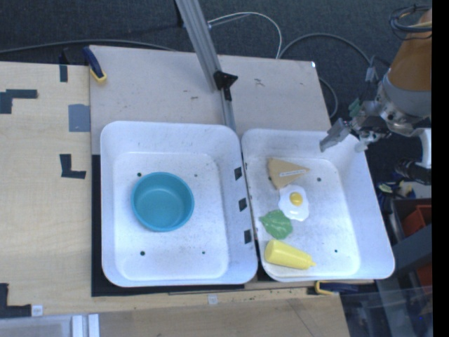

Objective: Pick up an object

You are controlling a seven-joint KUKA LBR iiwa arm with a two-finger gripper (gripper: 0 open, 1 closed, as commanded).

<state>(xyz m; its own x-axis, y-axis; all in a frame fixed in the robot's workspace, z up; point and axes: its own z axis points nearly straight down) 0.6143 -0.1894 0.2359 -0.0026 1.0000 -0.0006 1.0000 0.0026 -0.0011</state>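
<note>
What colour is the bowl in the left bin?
The bowl is blue, a light teal-like blue, seen clearly in the overhead camera view.

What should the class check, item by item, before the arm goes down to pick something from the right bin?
1. Targets in right bin: wedge, egg, leaf, corn all visible: ok.
2. Items spaced for a clean grasp: egg touches leaf, wedge close: not ok.
3. Gripper above an item: sits at the bin's upper right edge: not ok.
4. Gripper opening: cannot tell.
5. Bowl away in left bin: ok.
</note>
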